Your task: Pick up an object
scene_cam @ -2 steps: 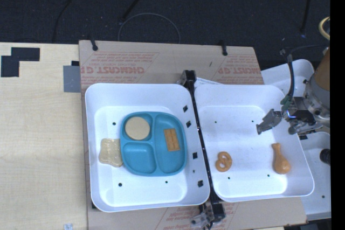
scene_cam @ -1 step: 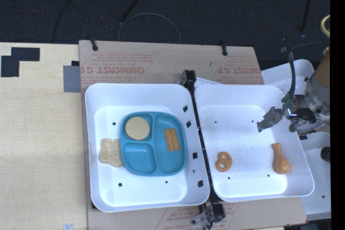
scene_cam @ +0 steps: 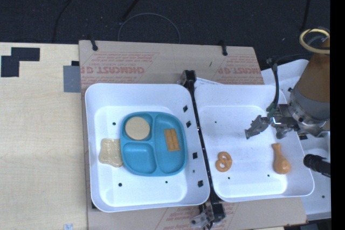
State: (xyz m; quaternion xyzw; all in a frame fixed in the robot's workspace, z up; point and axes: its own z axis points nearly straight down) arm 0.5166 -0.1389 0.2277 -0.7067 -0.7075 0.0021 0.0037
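Two items, pretzel (scene_cam: 223, 161) and drumstick (scene_cam: 280, 159), lie near the right bin's (scene_cam: 237, 99) front edge; the gripper (scene_cam: 257, 129) hovers above, approaching, jaw state unclear; next it must descend.

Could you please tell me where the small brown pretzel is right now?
The small brown pretzel lies in the right white bin, near its front-left corner, left of the tan drumstick-shaped piece.

arm (scene_cam: 315, 83) cut off at right edge; jaws' gap perhaps indiscernible.
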